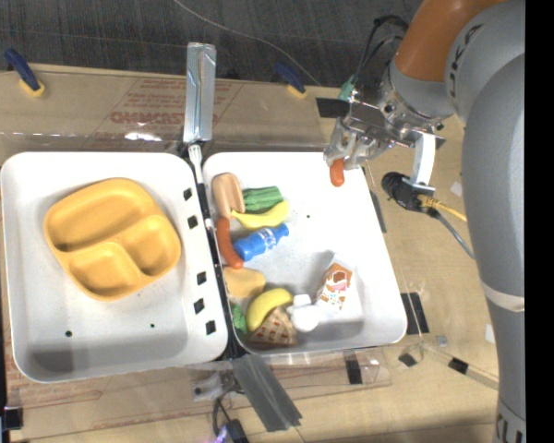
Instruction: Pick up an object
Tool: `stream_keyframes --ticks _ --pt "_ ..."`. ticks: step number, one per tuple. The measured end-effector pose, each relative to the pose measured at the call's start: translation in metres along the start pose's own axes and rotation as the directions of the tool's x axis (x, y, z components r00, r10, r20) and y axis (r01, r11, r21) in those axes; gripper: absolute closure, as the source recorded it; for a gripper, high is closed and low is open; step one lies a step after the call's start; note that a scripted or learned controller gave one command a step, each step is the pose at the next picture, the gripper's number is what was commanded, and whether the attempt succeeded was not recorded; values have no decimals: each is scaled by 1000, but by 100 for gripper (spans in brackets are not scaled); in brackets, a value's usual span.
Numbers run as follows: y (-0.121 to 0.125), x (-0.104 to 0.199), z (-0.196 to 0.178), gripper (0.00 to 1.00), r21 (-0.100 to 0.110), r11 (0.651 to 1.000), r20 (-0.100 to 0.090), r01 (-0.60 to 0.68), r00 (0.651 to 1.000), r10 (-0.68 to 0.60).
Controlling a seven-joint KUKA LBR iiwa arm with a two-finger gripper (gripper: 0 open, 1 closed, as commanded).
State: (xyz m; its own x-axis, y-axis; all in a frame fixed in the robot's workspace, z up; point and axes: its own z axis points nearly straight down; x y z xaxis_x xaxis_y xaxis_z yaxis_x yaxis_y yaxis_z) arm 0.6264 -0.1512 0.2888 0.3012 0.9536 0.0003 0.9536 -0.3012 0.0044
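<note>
Jaws (338, 166) grip orange piece (337, 174) above right bin (374, 247).

Robot lab: clamped bench (120, 100), bins (18, 275).

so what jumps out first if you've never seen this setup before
Probably the big yellow divided plate lying alone in the left bin, and the cluster of toy food crowded along the left side of the right bin, with a blue bottle and two bananas among it. Then the grey arm's hand hanging over the right bin's far right corner, with a small orange-red piece at its tip.
</note>
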Motion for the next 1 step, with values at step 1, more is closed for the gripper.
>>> stream_keyframes --ticks 1 --pt "-59 15 42 100 13 998 2 -62 998 62"
